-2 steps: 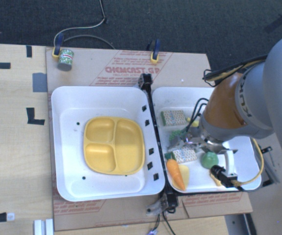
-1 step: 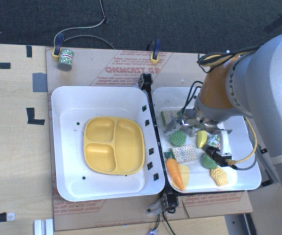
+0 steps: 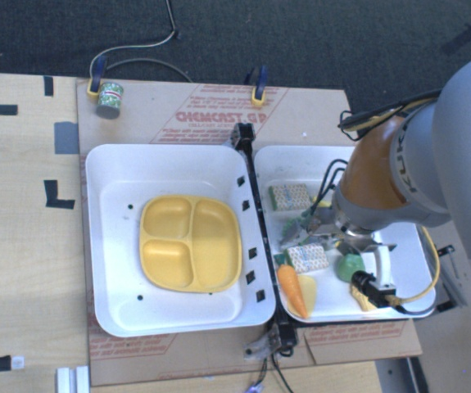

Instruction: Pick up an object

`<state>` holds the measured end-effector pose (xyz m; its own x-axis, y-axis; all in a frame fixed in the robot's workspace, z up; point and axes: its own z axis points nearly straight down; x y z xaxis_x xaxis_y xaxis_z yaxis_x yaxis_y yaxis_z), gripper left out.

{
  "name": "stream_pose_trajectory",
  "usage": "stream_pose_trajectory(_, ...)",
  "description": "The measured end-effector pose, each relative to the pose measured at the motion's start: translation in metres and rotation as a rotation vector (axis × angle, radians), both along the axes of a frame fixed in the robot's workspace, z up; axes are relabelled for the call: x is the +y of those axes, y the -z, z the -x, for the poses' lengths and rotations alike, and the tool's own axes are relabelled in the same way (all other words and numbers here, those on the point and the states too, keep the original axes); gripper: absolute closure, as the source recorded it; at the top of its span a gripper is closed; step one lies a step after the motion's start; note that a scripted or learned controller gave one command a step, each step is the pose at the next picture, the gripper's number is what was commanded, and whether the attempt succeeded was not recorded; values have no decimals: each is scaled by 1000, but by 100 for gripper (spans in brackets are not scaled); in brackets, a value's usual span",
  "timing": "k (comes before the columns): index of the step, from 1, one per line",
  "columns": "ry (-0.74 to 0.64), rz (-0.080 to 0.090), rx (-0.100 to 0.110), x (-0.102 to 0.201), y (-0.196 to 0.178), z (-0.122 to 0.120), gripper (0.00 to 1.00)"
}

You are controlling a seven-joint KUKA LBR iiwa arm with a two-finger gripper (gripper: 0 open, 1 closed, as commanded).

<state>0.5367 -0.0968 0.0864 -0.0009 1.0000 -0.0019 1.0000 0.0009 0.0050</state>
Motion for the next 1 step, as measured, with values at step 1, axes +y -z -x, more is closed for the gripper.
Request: stream_pose_trajectory(1,-1,0,0,-8,1,-84,0)
